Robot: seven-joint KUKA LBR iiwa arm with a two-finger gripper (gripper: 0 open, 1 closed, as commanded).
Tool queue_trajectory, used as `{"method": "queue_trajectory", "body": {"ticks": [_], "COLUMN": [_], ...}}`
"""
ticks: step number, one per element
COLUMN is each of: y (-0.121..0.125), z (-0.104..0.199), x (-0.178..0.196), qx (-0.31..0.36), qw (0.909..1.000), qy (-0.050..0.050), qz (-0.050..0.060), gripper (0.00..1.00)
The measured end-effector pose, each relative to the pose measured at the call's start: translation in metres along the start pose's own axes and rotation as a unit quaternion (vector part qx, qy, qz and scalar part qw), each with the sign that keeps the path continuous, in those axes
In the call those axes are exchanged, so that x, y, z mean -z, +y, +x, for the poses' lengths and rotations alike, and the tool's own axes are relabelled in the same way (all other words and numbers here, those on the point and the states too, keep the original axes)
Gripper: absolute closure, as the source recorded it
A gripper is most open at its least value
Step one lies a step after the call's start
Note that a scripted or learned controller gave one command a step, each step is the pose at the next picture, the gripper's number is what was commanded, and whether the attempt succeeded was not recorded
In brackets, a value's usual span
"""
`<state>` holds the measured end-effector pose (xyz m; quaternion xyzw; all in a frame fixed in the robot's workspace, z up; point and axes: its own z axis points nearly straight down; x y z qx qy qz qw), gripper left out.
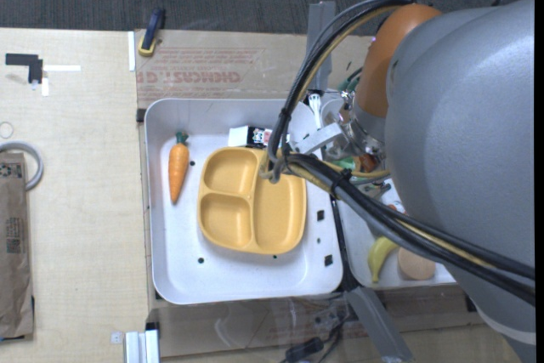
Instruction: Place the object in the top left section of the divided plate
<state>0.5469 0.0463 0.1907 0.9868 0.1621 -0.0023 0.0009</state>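
A: Quick rundown, camera view. Where's the arm (459,149)?

B: Comes in from 3 o'clock, big grey body covering most of the right bin (378,272). Wrist end sits approx over the seam between bins, cables (293,98) looping across it. Gripper (327,127) is buried under cables and wrist hardware, so spread or pressed together, can't tell. Can't tell if it's carrying anything either.

A: And the plate?

B: Yellow divided plate (252,201), middle of the left bin (246,285). Two small sections on its 9 o'clock side, one big section toward 3. Top left section (231,170) is the small one at approx 10-11 o'clock. All three look bare.

A: Object candidates?

B: Carrot (177,169) lies in the left bin at 9 o'clock of the plate, apart from it, tip pointing to 6. Banana (381,258) and a beige rounded item (416,264) in the right bin, at 5 o'clock of the wrist. Small black-white thing (252,135) just beyond the plate's 12 o'clock rim. Which one's the task obj, can't say for sure.

A: So how to do it well?

B: My read: nothing's in the section yet. Whatever gets carried, centre it over that 10-11 o'clock pocket, come down straight, release low so it doesn't hop the divider. Also mind the cables dragging on the plate rim, could shift the plate.
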Motion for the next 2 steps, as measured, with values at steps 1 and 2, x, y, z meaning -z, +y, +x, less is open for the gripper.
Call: {"method": "queue_trajectory", "body": {"ticks": [1,2], "y": [-0.076,-0.0758], "z": [-0.0433,-0.0433], "x": [-0.027,-0.0269], "qx": [0.072,0.072], "qw": [0.9974,0.9974], "qy": [-0.001,-0.001], "qz": [0.0,0.0], "gripper": [0.0,0.0]}}
